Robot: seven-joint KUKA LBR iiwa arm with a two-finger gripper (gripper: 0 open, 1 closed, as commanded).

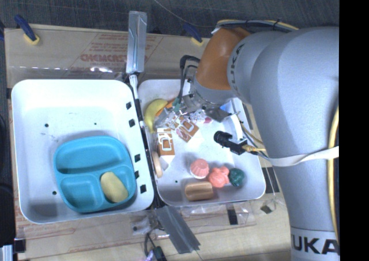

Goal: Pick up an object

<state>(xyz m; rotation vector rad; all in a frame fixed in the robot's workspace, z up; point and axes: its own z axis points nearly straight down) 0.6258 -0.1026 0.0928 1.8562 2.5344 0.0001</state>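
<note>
Arm [277, 81] reaches in over right bin [253, 188]; gripper [183, 107] down at bin's upper left part. Jaw state: cannot tell, wrist blocks the view. Banana [153, 113] just left of the jaws. Wrapped packets [176, 130] directly below them, possibly touching. Further below: pink ball [199, 167], orange-pink toy [219, 177], green piece [237, 177], brown bread roll [198, 190]. Left bin [34, 104], well left of the jaws, holds blue divided plate [86, 156] with yellow lemon-like fruit [113, 187] in one compartment.
</note>
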